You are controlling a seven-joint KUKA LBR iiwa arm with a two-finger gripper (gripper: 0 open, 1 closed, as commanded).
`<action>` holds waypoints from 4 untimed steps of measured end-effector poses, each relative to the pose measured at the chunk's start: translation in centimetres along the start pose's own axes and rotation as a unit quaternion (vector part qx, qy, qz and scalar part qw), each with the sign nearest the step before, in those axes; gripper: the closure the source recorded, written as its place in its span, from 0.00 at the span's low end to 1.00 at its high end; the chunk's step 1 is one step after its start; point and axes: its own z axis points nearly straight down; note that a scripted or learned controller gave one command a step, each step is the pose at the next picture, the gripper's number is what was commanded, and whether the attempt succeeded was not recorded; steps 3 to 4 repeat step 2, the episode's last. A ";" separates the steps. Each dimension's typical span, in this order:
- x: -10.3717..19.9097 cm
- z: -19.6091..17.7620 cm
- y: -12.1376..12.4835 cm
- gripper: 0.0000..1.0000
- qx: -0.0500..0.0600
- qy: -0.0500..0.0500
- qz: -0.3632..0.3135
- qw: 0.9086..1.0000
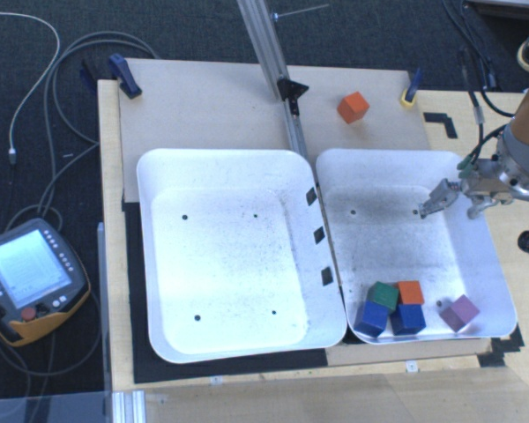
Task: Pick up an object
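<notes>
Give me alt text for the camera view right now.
The tool hangs over the right bin near its upper right, holding nothing. Five cubes cluster at that bin's near edge: green, orange, two blue, purple. Another orange cube sits on the board behind.

grey metal tool [434,203], dark cables

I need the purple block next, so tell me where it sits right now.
The purple block lies in the right bin, in its near right corner, apart from the cluster of the green block, orange block and two blue blocks to its left.
</notes>
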 end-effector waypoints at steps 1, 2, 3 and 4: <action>3.8 7.7 -1.7 0.00 0.004 0.002 -0.001 1.000; 6.9 11.1 -7.2 0.00 0.005 0.002 0.000 1.000; 6.9 11.1 -7.2 0.00 0.005 0.002 0.000 1.000; 6.9 11.1 -7.2 0.00 0.005 0.002 0.000 1.000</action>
